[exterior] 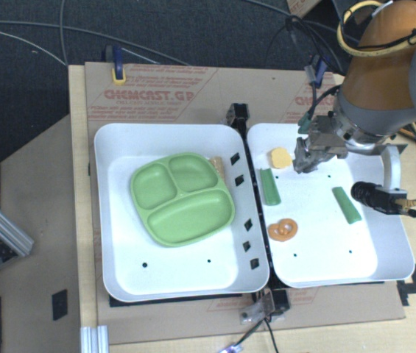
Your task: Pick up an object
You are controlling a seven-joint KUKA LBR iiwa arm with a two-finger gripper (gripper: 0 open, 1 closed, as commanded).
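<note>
The robot arm (pixel 384 57) reaches in from the upper right of the frame, its gripper (pixel 305 162) low over the right bin (pixel 384 259), just right of a yellow block (pixel 280 157); whether it is released or clenched cannot be told. Below lie two green sticks (pixel 269 186) (pixel 346 204) and an orange ring (pixel 283 229). A green divided plate (pixel 182 198) fills the left bin (pixel 119 271).

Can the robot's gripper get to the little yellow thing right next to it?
Probably yes. The gripper hovers in the right bin just beside the yellow piece, and nothing lies on top of it; the green stick sits apart, below it.
</note>
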